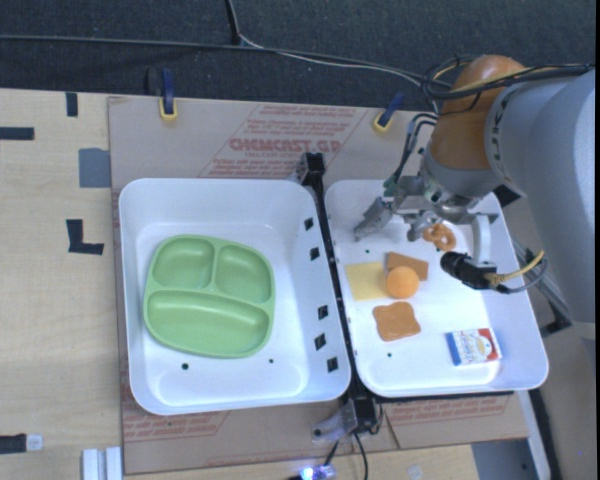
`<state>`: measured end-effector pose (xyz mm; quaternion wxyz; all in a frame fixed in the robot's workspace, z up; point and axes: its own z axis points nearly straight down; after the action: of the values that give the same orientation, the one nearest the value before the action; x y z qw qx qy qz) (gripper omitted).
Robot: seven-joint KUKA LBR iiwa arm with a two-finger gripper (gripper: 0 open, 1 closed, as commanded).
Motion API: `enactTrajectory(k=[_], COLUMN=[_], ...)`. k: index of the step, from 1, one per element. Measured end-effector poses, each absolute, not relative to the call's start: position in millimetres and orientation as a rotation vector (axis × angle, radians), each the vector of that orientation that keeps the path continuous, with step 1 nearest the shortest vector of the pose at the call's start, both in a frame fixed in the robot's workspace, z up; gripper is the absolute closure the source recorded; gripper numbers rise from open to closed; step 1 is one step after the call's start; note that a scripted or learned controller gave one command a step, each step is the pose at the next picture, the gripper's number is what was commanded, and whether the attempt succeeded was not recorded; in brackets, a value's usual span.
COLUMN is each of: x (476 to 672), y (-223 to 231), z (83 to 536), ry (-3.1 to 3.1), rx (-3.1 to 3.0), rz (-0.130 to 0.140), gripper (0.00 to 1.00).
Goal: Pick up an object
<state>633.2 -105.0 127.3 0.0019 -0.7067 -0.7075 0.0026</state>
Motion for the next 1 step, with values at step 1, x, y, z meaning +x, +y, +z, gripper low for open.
enactTrajectory(k=[1], x=[634.7], y=[-103.8], z=[140.5], ry=[-2.224], rx=[-2.217], rz=[0.003], gripper=[1.0])
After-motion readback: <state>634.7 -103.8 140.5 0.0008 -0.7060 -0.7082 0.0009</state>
